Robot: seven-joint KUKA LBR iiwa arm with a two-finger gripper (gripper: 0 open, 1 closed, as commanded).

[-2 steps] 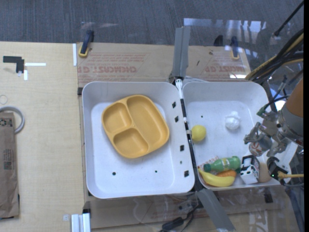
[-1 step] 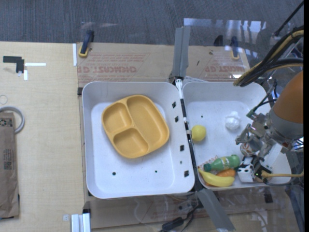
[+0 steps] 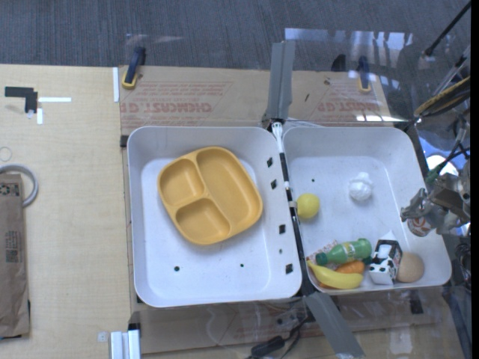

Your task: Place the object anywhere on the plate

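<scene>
1. Where the right bin meets the right edge of the frame, the gripper sits low over the bin's right rim, a grey metal cluster; whether its fingers are spread or pressed together, I cannot tell, and nothing shows between them.
2. Nearest to it, toward the lower right of the frame, a tan egg-shaped object lies in the bin's lower right corner.
3. Just left of that, touching it, is a small black-and-white cow-patterned carton.
4. Further left along the bin's lower wall lie a green bottle, an orange carrot-like piece under it, and a yellow banana curving along the rim; the three are packed together.
5. Up and left of the gripper, near the middle of the right bin, a small white crumpled-looking object rests alone on the floor of the bin.
6. A yellow ball-shaped lemon sits by the bin's left wall, well apart from the gripper.
7. Across the divide, in the centre of the frame, the left bin holds the yellow plate, three-sectioned and turned at an angle, lying in the bin's upper half with nothing on it.
8. At the far left edge, a brown paper bag lies on the wooden bench.
</scene>
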